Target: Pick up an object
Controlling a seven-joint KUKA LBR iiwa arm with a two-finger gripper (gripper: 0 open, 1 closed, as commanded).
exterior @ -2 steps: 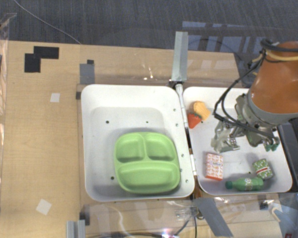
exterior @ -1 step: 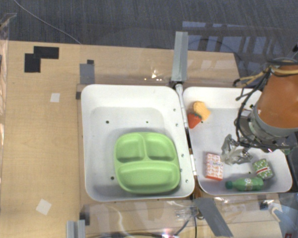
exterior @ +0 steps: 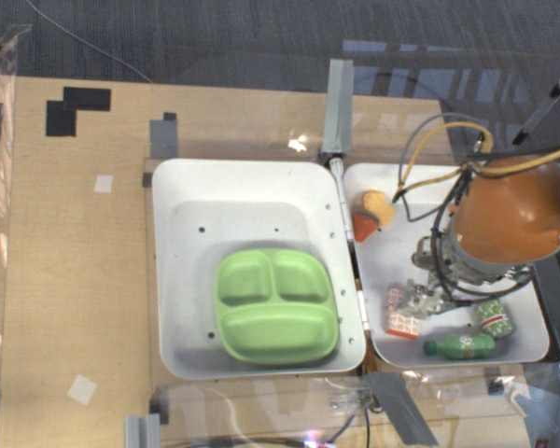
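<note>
- We see a tan wooden bench filling most of the frame, w/ dark floor along the top edge.
- 2 shallow white bins sit directly on it, side by side: left bin at centre, right bin at lower right, rims nearly touching.
- Black stepped patch on the bench, upper left.
- Small pale squares: one at mid left, another at lower left.
- Grey upright bracket btwn the bins' top corners.
</note>
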